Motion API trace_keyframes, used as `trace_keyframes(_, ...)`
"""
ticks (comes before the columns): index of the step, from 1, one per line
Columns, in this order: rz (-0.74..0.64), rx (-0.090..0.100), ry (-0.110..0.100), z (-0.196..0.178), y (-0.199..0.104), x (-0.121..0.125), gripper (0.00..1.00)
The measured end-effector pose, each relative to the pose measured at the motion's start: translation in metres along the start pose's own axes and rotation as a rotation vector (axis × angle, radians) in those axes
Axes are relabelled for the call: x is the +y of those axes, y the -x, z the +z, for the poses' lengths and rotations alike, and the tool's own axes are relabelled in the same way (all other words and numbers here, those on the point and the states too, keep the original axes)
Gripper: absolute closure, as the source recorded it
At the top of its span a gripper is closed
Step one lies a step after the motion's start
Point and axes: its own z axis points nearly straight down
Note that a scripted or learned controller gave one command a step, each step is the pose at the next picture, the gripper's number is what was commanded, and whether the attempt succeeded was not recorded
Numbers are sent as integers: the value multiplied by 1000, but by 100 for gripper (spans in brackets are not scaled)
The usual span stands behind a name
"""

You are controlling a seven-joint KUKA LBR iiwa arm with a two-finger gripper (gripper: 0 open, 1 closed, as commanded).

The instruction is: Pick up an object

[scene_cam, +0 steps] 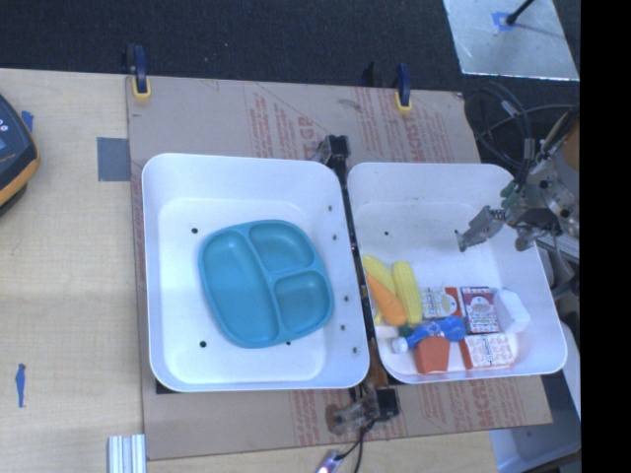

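Note:
The right bin (444,172) holds a cluster of toy foods along its front. There is a yellow corn cob (407,292), an orange carrot (388,304) and a yellow piece (375,268) beside them. A blue bottle (435,331) lies over a red cup (431,357), with two red-and-white cartons (479,309) (490,350) and a white block (514,309) to the right. My gripper (500,234) hovers over the bin's right middle, behind the cartons. It looks open, with nothing between its fingers (475,231).
The left bin (150,264) carries a blue divided plate (264,282). Blue clamps (140,71) (402,87) pin the cardboard at the back. A yellow-and-black device (12,156) sits at the far left, and cables (505,116) trail behind the arm.

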Motion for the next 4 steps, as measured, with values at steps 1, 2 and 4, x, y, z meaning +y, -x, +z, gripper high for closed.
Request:
trace_keyframes(1,1,-1,-1,100,-25,-13,0)
trace_keyframes(2,3,-2,3,88,47,-1,0)
trace_keyframes(4,-3,-3,-1,129,25,-24,100)
